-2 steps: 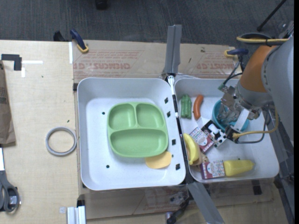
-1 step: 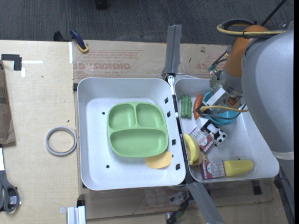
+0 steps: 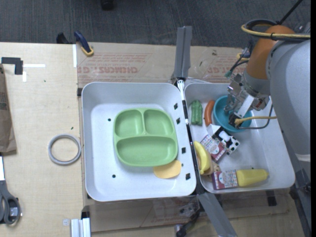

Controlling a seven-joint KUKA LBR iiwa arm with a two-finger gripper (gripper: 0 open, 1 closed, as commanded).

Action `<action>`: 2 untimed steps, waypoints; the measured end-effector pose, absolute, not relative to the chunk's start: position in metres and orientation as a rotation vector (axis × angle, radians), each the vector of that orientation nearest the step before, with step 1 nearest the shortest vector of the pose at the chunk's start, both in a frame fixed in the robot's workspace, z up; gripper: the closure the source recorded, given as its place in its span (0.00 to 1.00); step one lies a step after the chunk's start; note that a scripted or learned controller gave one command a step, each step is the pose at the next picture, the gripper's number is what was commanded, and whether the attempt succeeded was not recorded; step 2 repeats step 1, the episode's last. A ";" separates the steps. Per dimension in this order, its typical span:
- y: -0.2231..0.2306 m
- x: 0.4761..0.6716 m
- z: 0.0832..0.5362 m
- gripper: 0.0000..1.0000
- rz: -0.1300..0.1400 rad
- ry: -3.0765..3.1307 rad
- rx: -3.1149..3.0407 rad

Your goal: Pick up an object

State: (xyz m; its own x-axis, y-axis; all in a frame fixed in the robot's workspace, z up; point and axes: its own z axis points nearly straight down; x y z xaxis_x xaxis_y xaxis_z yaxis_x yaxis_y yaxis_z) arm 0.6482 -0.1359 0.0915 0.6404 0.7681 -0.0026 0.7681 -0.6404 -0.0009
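My gripper point(image 3: 236, 108) hangs over the blue bowl point(image 3: 223, 116) at the back of the right bin point(image 3: 276, 147), low above its inside. An orange-red sausage-shaped piece point(image 3: 209, 112) leans along the bowl's left side, and a green pickle-like piece point(image 3: 196, 112) lies left of that. In front of the bowl sit a small black-and-white toy point(image 3: 229, 143) and a red-and-white packet point(image 3: 213, 145). A banana point(image 3: 201, 157) lies by the bin's left wall. A yellow tube point(image 3: 252, 176) and a red-labelled packet point(image 3: 224, 178) lie at the front.
The left bin point(image 3: 94, 147) holds a green divided plate point(image 3: 145, 137) and a flat yellow piece point(image 3: 168, 170) at its front edge. A grey ring point(image 3: 64, 148) lies on the bench to the left. The arm point(image 3: 291, 83) covers the right bin's far right side.
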 end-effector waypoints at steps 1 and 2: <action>-0.178 0.650 0.145 1.00 -0.001 1.846 2.540; -0.178 0.650 0.145 1.00 -0.001 1.846 2.540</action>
